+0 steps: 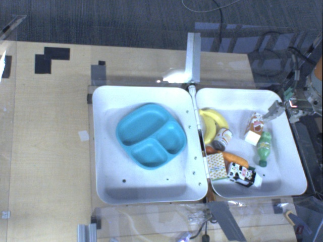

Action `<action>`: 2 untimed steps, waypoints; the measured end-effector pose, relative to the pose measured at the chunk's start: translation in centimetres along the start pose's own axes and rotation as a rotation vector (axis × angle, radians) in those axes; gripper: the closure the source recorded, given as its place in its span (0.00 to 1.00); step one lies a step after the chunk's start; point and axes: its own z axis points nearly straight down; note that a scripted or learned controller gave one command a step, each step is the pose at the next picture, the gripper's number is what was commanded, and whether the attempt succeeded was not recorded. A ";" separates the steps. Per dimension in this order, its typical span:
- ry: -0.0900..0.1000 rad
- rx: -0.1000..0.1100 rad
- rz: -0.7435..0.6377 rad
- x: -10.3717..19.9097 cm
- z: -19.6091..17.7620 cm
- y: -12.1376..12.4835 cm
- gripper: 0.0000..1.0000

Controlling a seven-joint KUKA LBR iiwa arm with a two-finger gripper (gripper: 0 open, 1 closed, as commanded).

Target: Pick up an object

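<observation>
The right bin holds several small objects. A yellow banana lies at its left, with a small brown-capped bottle beside it. An orange carrot lies above a black-and-white carton, and a patterned card box is on their left. A green bottle stands next to a white block and a red-and-white packet. My gripper hangs over the bin's upper right corner, just right of and above the packet, with nothing visibly held.
The left bin holds a blue divided plate. A metal post rises behind the divider between the bins. Cables and the arm's body crowd the right edge. Wooden bench surface extends to the left.
</observation>
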 end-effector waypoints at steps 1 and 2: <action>0.000 0.001 0.011 -0.5 12.0 5.8 0.00; -0.001 -0.002 -0.062 -0.3 14.1 6.4 0.00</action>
